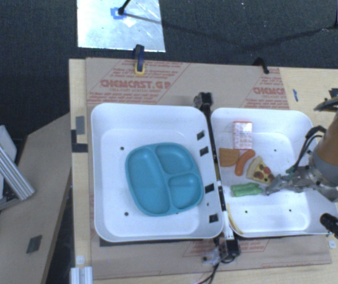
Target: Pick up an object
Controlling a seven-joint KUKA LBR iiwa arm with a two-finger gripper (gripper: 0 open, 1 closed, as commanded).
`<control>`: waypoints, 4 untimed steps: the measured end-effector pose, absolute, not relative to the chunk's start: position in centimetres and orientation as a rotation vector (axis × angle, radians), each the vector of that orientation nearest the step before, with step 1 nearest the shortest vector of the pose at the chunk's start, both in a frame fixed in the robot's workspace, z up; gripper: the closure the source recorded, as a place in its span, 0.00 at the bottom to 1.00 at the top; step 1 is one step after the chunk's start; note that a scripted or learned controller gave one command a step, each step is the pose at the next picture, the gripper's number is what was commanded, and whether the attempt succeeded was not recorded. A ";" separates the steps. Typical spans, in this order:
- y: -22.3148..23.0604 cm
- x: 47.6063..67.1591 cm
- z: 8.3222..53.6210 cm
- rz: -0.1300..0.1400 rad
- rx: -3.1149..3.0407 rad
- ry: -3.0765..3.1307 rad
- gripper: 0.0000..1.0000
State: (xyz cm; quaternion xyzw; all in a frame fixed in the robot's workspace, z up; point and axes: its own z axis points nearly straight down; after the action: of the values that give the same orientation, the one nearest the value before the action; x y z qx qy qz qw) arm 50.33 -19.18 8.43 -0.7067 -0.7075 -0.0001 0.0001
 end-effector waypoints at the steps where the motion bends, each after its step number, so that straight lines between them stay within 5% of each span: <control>1: -19.2 50.5 9.6 -0.003 -2.222 -2.226 1.00; 4: -19.2 51.3 26.2 -0.006 -2.221 -2.233 1.00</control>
State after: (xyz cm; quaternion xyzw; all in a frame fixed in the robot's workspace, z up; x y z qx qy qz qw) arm 51.26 -19.24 26.24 -0.7052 -0.7090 -0.0020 -0.0043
